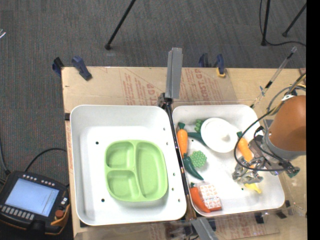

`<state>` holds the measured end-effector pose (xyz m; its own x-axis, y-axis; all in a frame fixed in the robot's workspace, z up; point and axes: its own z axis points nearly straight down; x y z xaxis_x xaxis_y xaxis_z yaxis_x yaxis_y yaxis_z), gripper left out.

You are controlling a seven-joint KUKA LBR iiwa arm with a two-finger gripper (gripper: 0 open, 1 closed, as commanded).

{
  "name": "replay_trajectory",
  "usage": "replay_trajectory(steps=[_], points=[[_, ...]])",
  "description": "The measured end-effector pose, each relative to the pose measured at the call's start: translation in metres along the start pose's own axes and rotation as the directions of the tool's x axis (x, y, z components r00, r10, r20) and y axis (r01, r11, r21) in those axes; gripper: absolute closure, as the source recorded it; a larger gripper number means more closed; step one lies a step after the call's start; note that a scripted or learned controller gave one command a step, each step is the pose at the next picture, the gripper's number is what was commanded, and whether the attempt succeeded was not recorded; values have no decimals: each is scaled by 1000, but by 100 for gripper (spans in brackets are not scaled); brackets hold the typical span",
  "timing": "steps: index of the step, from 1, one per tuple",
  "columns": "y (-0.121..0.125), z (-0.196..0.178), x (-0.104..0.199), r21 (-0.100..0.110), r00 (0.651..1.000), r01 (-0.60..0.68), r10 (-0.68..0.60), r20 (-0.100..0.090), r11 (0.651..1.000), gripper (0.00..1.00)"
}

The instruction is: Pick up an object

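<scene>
Here, from the largest thing down:

Bench (100, 86): a brown cardboard-covered top under both bins, with blue clamps along its twelve o'clock edge.

Left bin (85, 129): white and shallow, at nine o'clock in the view, touching the right bin along a dark divider.

Right bin (272, 194): white and shallow, at three o'clock in the view, carrying the loose objects.

Arm (292, 126): grey with an orange band, reaching in from three o'clock over the right bin's three o'clock side, cables looping above it.

Green tray (136, 171): a three-compartment plate, lying flat in the middle of the left bin.

White plate (220, 134): round, toward twelve o'clock in the right bin.

Snack box (210, 196): red and white, at the right bin's six o'clock edge, against an orange piece.

Carrot (182, 140): orange with a green top, along the right bin's nine o'clock wall.

Green vegetable (198, 159): knobbly, just beside the carrot, at five o'clock from it.

Orange object (243, 149): small and elongated, just beside the plate at four o'clock from it, touching the gripper's upper parts.

Gripper (246, 176): low over the right bin floor at five o'clock from the plate; I cannot tell how it is set.

Yellow object (255, 187): small, on the bin floor just beside the gripper at five o'clock.
</scene>
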<state>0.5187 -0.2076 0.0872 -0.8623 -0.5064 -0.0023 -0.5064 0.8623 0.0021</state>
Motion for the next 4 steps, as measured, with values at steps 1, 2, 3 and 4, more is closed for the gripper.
replay_trajectory(steps=[1,2,3,4], points=[[14,0,21,-2,972,235,-235,-1,972,100],[16,-9,19,-4,972,234,-234,2,972,100],[-39,-1,-60,0,1000,-17,17,2,1000,100],[-70,-2,-105,4,982,190,-190,3,982,100]])
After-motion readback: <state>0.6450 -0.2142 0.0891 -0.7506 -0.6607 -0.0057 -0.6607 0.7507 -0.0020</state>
